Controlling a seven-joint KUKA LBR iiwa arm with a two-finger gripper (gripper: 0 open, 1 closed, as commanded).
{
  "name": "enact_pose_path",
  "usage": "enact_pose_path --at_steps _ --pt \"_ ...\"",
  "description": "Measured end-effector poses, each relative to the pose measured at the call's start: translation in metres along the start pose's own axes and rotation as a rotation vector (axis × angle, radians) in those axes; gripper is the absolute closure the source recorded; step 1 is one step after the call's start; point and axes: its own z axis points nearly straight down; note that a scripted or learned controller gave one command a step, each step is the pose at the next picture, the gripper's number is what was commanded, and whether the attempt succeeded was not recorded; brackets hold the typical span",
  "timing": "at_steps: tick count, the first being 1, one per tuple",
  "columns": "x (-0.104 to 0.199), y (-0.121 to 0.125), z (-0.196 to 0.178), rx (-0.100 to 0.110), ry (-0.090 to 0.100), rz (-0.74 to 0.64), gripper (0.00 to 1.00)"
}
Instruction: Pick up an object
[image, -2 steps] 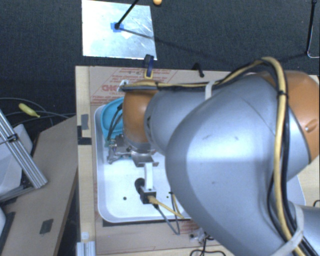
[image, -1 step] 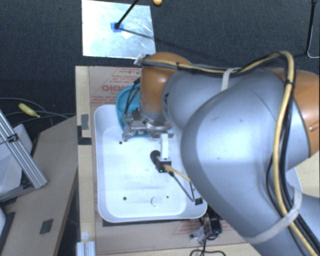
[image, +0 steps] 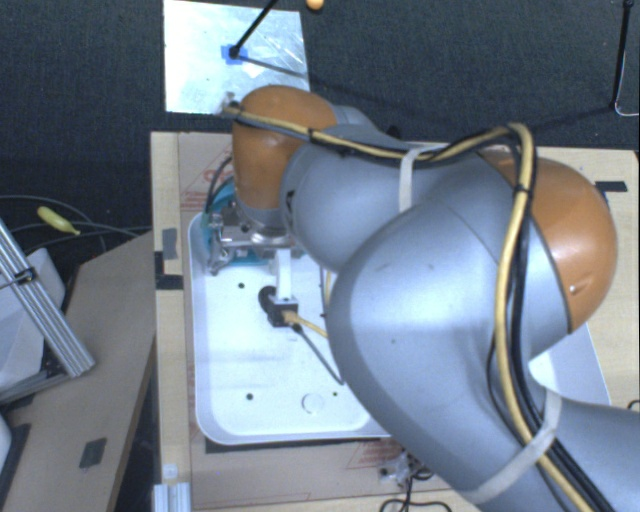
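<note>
Presently hanging the metal two-finger gripper (image: 235, 243) low over the far end of the shallow white plastic bin (image: 225, 405); cannot tell whether wide or narrow. Crowding a small teal-blue object (image: 212, 240), partly hidden, lying at the bin's far left corner. Stretching the grey arm (image: 440, 300) across the bin's right side.

No legible text; red print (image: 370, 456) on bench (image: 172, 350) unreadable.

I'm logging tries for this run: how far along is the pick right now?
Done: the gripper is down at the far corner of the shallow white left bin. In hand: it sits beside a small teal object; whether that is gripped cannot be told. Left: a confirmed hold and a lift clear of the bin.
</note>
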Motion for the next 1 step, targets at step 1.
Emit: enact_pose_path --at_steps 1 --pt "-0.0547 -0.0004 -0.0002 0.001 0.002 0.004 0.0"
